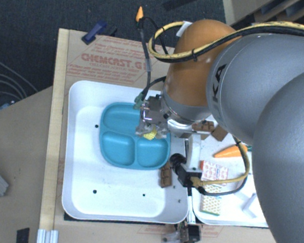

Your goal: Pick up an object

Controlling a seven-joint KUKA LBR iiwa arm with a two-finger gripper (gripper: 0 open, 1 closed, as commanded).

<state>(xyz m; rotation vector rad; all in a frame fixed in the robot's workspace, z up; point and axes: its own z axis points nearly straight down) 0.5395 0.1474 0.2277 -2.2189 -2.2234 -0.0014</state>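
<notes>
One gripper (150, 124) w/ a small yellow item (150, 136) betw. its fingers, over blue divided tray (121, 136), left bin (78, 158).

A blue divided plate (130, 137) lies in a white bin (79, 152), near an orange carrot (230, 152).

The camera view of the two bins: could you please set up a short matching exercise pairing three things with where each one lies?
Things:
1. blue divided plate
2. orange carrot-shaped piece
3. small brown block

Places:
A. right bin
B. left bin, just off the plate's lower right corner
C. middle of the left bin, under the gripper

Pairs: 1-C, 2-A, 3-B
</notes>
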